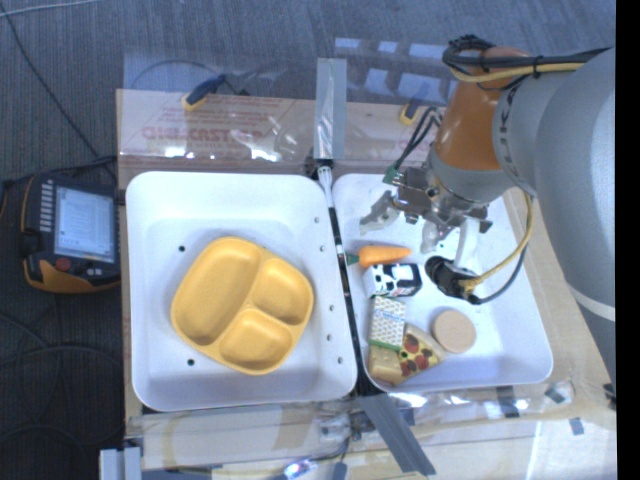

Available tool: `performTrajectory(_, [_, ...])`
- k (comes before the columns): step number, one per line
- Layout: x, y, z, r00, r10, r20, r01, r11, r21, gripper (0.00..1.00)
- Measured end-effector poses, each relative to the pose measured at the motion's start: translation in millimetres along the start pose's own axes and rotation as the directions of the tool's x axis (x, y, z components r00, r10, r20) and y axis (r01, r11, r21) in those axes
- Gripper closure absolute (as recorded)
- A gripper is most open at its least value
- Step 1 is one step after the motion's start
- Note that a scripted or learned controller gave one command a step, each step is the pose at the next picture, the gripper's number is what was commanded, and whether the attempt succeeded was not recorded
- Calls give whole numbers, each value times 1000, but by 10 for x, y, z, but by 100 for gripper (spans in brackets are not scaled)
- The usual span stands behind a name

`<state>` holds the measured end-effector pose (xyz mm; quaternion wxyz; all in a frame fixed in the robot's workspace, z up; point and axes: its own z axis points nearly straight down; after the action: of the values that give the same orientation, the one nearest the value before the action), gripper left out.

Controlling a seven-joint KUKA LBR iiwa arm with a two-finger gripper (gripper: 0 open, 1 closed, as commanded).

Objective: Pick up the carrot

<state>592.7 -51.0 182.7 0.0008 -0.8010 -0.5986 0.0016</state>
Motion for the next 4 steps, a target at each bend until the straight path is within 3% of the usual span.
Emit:
performTrajectory(1, [-206,112,-219,985,-173,3,173,985,-1,0])
performTrajectory(2, [-562,-4,788,978,-208,0,208,978,2,0])
performTrajectory(3, [-560,-2,784,978,-208,0,208,978,1,0])
performTrajectory(4, [-555,-5,702,978,-208,-1,208,978,3,100])
